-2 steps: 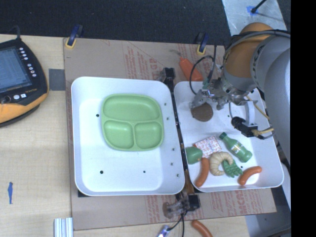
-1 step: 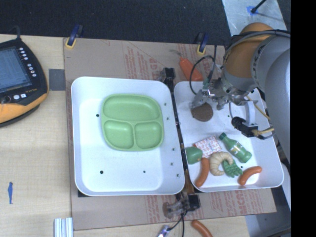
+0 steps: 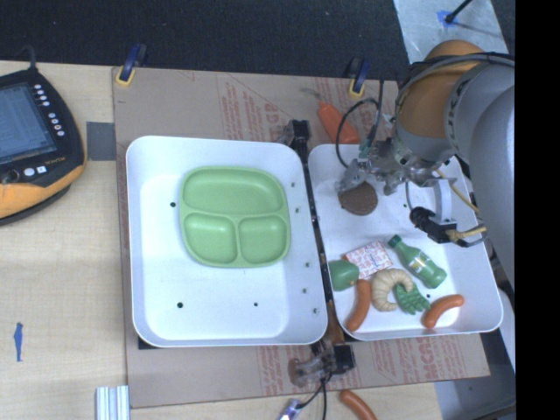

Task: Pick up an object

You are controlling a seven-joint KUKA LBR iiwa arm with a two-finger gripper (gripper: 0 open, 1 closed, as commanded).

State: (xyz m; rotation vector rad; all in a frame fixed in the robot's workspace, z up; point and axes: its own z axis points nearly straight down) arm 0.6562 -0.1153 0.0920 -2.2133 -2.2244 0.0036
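My gripper [image 3: 366, 178] is low over the back left part of the right bin [image 3: 472, 322], right above a brown round piece [image 3: 358, 202] that lies on the bin floor. The piece shows just in front of the gripper, and I cannot tell whether they touch. Toward the bin's front lie a green bottle [image 3: 419, 262], a red-and-white packet [image 3: 367, 256], a tan pastry [image 3: 389, 287], an orange sausage [image 3: 358, 305] and a red sausage [image 3: 440, 311].
The left bin [image 3: 149, 304] holds a green divided plate [image 3: 234, 215]. An orange carrot-like toy [image 3: 332, 121] lies behind the right bin, and another sausage [image 3: 359, 403] in front of the bins. A teach pendant [image 3: 35, 143] rests at the far left.
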